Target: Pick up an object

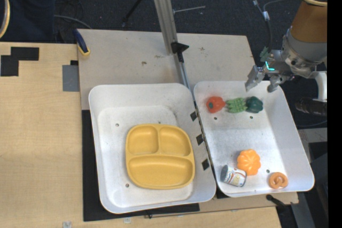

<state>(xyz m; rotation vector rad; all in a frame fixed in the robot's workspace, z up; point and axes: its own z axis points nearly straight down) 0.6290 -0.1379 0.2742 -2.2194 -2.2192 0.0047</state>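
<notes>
Two shallow white bins sit side by side on the surface [133, 56]. The left bin [107, 109] holds a yellow divided plate [159, 156] near its middle. The right bin [288, 136] holds the smaller things: an orange pumpkin [249, 161] toward the near end, with a small tin [233, 175] touching it on the left and a ring-shaped doughnut [277, 180] near the right corner. At the far end lie a red tomato [215, 104], a light green vegetable [235, 105] and a dark green one [254, 104] in a row. The pincer [264, 81] hangs over the far right rim, its fingers spread apart with nothing between them, just above the dark green piece.
</notes>
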